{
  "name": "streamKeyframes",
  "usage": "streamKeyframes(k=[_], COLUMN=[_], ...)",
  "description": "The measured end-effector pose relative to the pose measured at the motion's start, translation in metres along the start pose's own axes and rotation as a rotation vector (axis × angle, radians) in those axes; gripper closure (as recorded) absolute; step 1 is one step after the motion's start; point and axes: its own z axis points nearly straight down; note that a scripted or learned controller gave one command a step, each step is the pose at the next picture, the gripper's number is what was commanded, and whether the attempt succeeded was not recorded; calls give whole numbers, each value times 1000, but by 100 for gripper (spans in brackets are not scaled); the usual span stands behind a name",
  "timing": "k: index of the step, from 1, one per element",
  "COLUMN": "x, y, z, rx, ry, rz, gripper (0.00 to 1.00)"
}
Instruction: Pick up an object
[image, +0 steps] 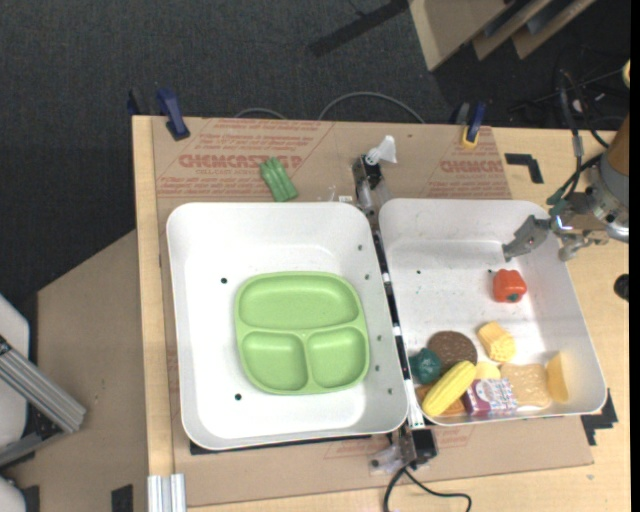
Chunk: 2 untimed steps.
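Objects for picking lie in the right bin, gathered mostly toward its near edge. An orange-red pepper-like toy sits alone near the bin's middle, apart from the rest. Nearer the front, a dark brown round piece lies just beside a small dark green item, and a yellow corn cob rests tilted against the front wall, touching the green item. A small yellow lumpy piece lies to the right of the brown round. A packet with red and white print lies beside a tan bread-like slab, and a yellow wedge stands at the slab's right, close to the bin's right wall.

Gripper hangs over the far right corner of the right bin, above and to the right of the pepper-like toy and well apart from the cluster at the front. Whether it is parted or closed cannot be told at this angle; nothing is seen between its fingers. The arm's wrist enters from the right edge.

Left bin holds a light green divided plate with three compartments, lying flat near its centre. Behind the bins, a small green object rests on the brown printed board, which is fixed by blue clamps at its far edge.
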Motion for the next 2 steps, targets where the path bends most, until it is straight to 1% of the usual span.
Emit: streamKeyframes(k=[1,2], x=[-11,-12], y=[16,18], z=[134,116], rx=[5,-4], ry=[1,-2], rz=[0,0], gripper=[0,100])
